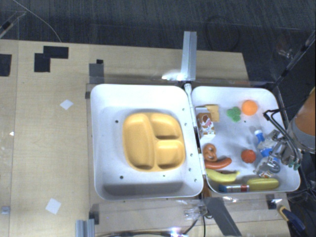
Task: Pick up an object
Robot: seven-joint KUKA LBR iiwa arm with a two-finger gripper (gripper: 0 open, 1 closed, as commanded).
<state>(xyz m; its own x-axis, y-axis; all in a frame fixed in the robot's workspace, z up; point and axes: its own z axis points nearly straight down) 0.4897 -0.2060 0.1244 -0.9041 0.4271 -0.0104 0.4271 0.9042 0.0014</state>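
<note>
toys (232, 154) in right bin (247, 93) | gripper (270, 165) grasp unclear | wooden bench (44, 147) | dark carpet (148, 9)

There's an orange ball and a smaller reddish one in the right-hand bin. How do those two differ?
The orange ball is bright orange and looks a bit bigger; the red ball is darker, red-orange and smaller. The orange ball lies near the bin's far edge beside a green piece; the red ball lies lower down, close to the gripper and above a yellow banana. Both are round and rest loose on the floor of the right bin.
</note>
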